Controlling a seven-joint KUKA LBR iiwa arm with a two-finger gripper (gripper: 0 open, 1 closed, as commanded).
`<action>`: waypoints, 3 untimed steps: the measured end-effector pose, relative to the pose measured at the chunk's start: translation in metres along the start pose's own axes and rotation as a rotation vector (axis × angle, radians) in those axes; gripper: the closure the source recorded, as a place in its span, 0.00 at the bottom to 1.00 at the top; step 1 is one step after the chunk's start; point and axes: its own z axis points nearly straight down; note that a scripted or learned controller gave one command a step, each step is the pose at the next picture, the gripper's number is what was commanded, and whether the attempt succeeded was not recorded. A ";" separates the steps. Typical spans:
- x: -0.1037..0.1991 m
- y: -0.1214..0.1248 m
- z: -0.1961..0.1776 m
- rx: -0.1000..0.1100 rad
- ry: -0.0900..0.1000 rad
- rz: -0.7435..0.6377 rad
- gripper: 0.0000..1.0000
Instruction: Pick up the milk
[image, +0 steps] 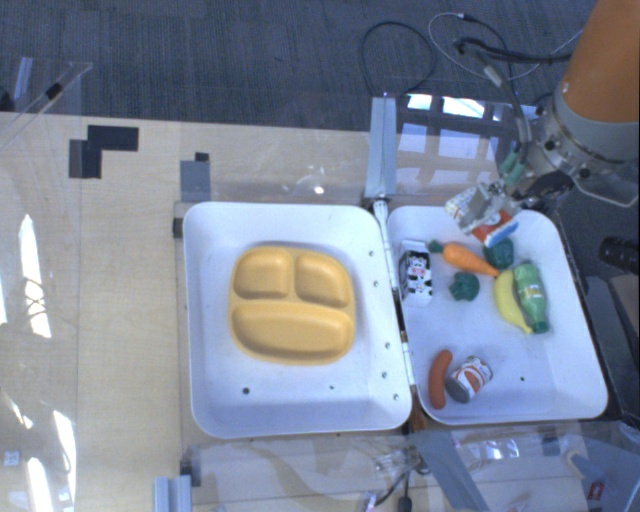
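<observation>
Gripper (487, 207) over right bin's (575, 395) far edge; whether open or closed, cannot tell. Just below: carrot (468, 258), broccoli (463, 288), banana (510, 300), green bottle (531, 296). Milk (416, 275), cow-patterned carton, at right bin's left wall, apart from gripper. Left bin (210, 390) holds yellow divided tray (293, 303).

White-and-black cow-patterned milk (416, 275), orange carrot (468, 258), yellow tray (292, 304).

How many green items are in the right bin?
3: one broccoli mid-bin, a darker piece by the carrot, a green bottle on the banana. Gripper may hide more.
</observation>
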 end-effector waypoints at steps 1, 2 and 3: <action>-0.013 0.008 -0.027 0.002 0.000 0.172 1.00; -0.013 0.008 -0.027 0.002 0.000 0.172 0.00; -0.030 0.017 -0.018 0.002 0.000 0.513 0.00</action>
